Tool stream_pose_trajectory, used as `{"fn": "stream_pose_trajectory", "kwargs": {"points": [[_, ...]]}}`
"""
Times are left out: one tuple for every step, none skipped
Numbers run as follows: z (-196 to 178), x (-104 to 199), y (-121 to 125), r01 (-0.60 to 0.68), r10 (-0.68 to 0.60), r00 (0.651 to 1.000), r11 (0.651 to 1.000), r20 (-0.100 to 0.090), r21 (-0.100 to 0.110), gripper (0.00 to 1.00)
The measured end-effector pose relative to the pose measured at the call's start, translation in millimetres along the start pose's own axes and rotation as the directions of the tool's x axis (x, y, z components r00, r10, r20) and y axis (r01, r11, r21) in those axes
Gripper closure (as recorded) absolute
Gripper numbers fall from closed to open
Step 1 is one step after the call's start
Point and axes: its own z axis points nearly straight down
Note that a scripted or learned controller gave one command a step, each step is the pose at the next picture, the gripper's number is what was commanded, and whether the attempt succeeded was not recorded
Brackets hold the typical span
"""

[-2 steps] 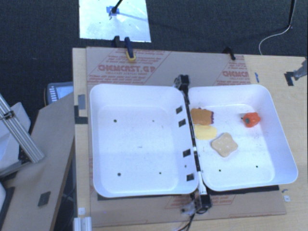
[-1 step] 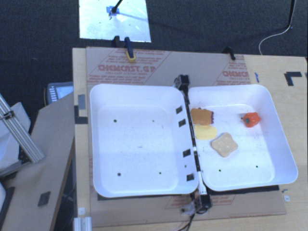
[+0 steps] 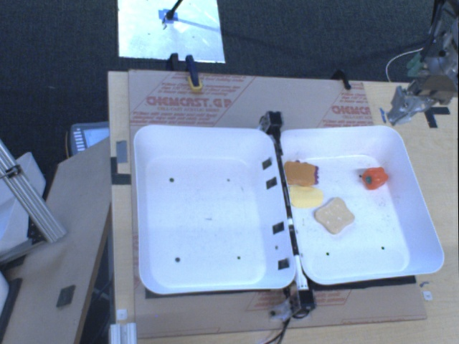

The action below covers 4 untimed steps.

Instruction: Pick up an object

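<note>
Several small items lie in the right bin [image 3: 416, 224]. An orange-brown piece with a purple edge [image 3: 301, 173] sits by the bin's left wall, and a flat yellow piece [image 3: 307, 197] touches its near side. A beige toast-shaped piece [image 3: 334, 216] lies just in front of the yellow one. A red-orange pepper-like object [image 3: 373, 178] rests alone toward the right. My gripper [image 3: 399, 113] hangs above the bench beyond the right bin's far right corner, apart from all the items, with nothing seen in it.
The left bin [image 3: 143, 213] sits beside the right one, joined by a clipped divider [image 3: 280, 192]. A shiny metal plate [image 3: 171, 20] lies on the dark floor at the back. A white cable [image 3: 401, 56] loops near the arm.
</note>
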Motion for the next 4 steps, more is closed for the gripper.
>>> {"fn": "stream_pose_trajectory", "kwargs": {"points": [[-10, 99, 41, 0.003, -0.003, 1.0, 1.0, -0.001, -0.006, 1.0], [-25, 196, 56, 0.0, 0.0, 1.0, 1.0, 0.0, -0.006, 1.0], [-4, 324, 2, 0.006, -0.006, 1.0, 1.0, -0.003, 0.001, 1.0], [-126, 327, -68, -0.003, 0.003, 1.0, 1.0, -0.006, -0.014, 1.0]]}}
